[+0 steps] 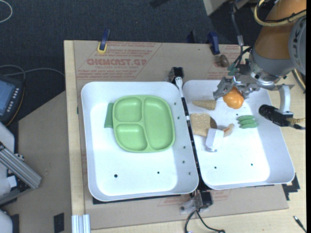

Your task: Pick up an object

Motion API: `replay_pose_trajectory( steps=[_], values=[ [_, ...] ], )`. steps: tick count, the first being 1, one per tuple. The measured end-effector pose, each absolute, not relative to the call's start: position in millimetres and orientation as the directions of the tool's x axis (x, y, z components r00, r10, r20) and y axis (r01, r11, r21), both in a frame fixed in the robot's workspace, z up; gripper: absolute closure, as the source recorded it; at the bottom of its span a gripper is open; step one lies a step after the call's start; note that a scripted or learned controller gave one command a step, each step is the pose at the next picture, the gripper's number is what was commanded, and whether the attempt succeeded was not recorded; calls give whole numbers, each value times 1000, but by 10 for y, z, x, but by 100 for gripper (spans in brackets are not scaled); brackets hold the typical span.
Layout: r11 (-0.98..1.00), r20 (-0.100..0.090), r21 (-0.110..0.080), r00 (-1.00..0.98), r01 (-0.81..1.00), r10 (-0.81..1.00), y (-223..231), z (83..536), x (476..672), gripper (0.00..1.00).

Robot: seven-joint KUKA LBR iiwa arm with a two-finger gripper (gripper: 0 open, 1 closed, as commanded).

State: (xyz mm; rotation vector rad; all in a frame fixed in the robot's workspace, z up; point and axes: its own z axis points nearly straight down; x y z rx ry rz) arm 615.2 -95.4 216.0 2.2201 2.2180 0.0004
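The bench (73, 130) is carrying two shallow white bins side by side. Nearest the camera, the front stretches of both bins are lying bare.

Moving back, the left bin (97, 174) is holding a green divided plate (144, 123) a little above its middle, with one small compartment at the plate's 10 o'clock, another at its 7 o'clock, and one long compartment running down its 3 o'clock side. A darker green edge is peeking out from under the plate at its 9 o'clock.

In the right bin (272, 164), a small white-and-grey object (212, 140) is lying near the shared wall. At its 11 o'clock a tan slab like a slice of bread (199, 123) is lying flat, and a small tan piece (227, 128) is sitting just beside the slab at 3 o'clock. A green pod-like item (247, 122) is resting at 3 o'clock from that piece, well apart from it. Farther back, a tan wedge (205, 104) is lying at 12 o'clock from the slab.

Farther still, an orange round fruit (233, 99) is sitting at the back of the right bin, at 11 o'clock from the green pod. The gripper (235, 87) is hanging directly over it, its fingers straddling the top of the fruit on either side, so it appears to be closing on the fruit, though whether it is truly clamping cannot be told. The grey arm with its orange band (282, 23) is reaching in from 2 o'clock.
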Motion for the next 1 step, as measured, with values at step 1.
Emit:
replay_pose_trajectory(
  steps=[1],
  values=[
    [1, -1, 4, -1, 1000, 1000, -906, 2253, 6266, 100]
  ],
)
